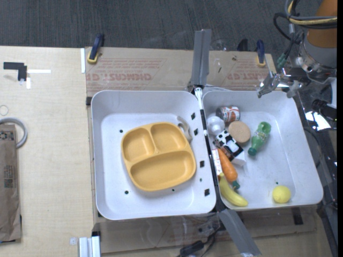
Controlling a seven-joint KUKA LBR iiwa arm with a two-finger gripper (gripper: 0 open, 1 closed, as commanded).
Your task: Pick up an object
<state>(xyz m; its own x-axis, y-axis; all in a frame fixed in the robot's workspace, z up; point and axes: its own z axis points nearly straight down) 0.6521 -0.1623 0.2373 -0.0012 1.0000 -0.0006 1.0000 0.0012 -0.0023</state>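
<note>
Two shallow white plastic bins [102, 143] sit side by side. The left one holds one yellow three-compartment plastic plate [158, 156]. Right of that plate lie one small red-and-white can [230, 113], one green plastic bottle [258, 137], one round tan disc [240, 133], one black-and-white patterned block [229, 142], one orange carrot [227, 166], one yellow banana [232, 193] and one yellow lemon [281, 194].

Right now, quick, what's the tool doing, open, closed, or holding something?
Tool: above the far rim of the right bin; open or closed cannot be told, and nothing is seen in its grip.
</note>
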